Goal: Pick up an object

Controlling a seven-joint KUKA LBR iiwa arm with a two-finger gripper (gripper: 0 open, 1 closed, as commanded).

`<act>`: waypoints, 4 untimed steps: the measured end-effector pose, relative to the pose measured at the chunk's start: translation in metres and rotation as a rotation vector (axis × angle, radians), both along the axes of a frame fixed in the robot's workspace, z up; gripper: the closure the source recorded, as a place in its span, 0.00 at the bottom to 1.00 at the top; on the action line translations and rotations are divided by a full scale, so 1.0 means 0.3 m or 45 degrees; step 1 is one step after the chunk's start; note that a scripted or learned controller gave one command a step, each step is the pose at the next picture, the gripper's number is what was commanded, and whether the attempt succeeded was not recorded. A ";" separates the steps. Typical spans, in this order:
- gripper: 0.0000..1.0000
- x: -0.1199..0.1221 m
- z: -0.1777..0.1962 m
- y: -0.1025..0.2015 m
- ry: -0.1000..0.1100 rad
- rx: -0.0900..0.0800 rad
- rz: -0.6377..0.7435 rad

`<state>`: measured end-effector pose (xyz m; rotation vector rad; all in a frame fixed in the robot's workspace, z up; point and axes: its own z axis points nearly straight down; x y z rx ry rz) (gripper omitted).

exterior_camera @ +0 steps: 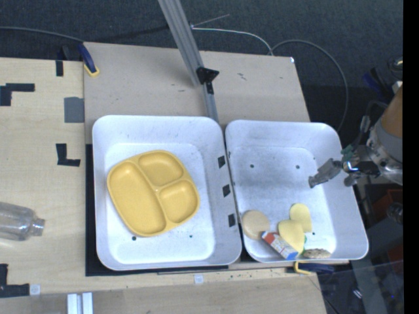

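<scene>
I see the hand (325,173) reaching in over the right bin's (281,139) right rim, pointing left; I cannot tell its grip state. The pickable things cluster in that bin's near corner: a tan round piece (255,223), two yellow pieces (294,227), a red-and-white tube (280,244). A yellow divided plate (152,191) fills the left bin (157,126); a clear bottle (18,221) lies on the worktop (39,110).

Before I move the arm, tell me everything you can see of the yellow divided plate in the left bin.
The yellow divided plate looks like matte plastic, rounded in outline, with three compartments: one long one on the view's left side and two smaller ones on its right. It lies flat and right side up on the floor of the left bin, turned at a slant to the bin's walls. Nothing lies in it and nothing else touches it.
</scene>
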<state>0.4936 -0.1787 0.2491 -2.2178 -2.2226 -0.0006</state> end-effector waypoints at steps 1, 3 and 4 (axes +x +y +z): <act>0.00 0.126 0.542 -0.067 -0.012 -0.006 0.001; 0.00 0.254 0.967 -0.073 -0.001 -0.005 -0.002; 0.00 0.537 0.958 -0.104 0.000 -0.005 0.000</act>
